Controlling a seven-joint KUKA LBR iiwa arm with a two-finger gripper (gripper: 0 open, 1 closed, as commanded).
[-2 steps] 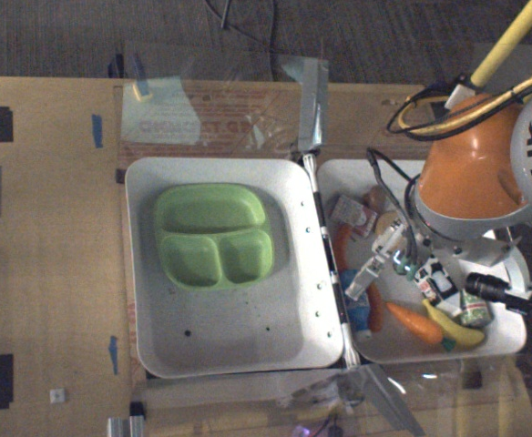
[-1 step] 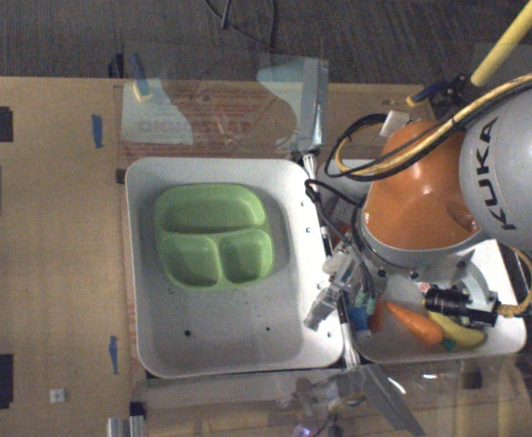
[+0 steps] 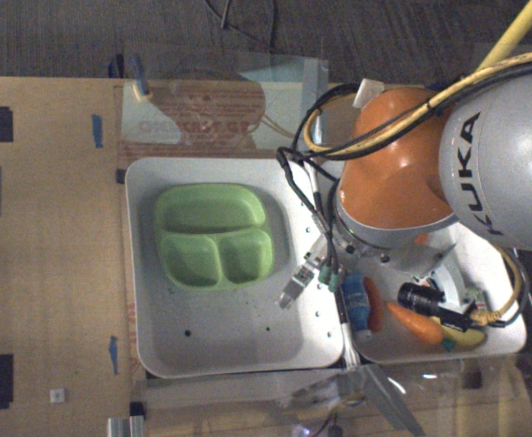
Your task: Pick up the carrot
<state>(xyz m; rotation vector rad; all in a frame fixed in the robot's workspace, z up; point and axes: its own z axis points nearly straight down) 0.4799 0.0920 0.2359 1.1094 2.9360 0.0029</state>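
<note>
Your carrot (image 3: 414,323) is lying in the right bin (image 3: 512,340), the one on the arm's side of the green plate, tilted with its fat end up toward the arm and its tip pointing down at a yellow thing (image 3: 465,338) that it looks to be touching. Just beside the carrot, on the side nearer the plate, there's a blue-and-red item (image 3: 360,303) standing against the wall between the two bins. The green three-compartment plate (image 3: 214,235) sits in the upper part of the left bin (image 3: 148,271), well apart from the carrot. The arm (image 3: 448,167), big orange band and grey KUKA shell, hangs over the seam between the bins and hides most of the right one. The end effector (image 3: 304,279) pokes out from under it over the left bin, just off the plate's lower right corner, nowhere near touching the carrot. Honestly you can't tell from this angle how its jaws are set, it's small and half buried under cables (image 3: 307,180). The desk (image 3: 47,244) on the far side of the plate is plain tan board with blue tape bits (image 3: 97,131).
</note>
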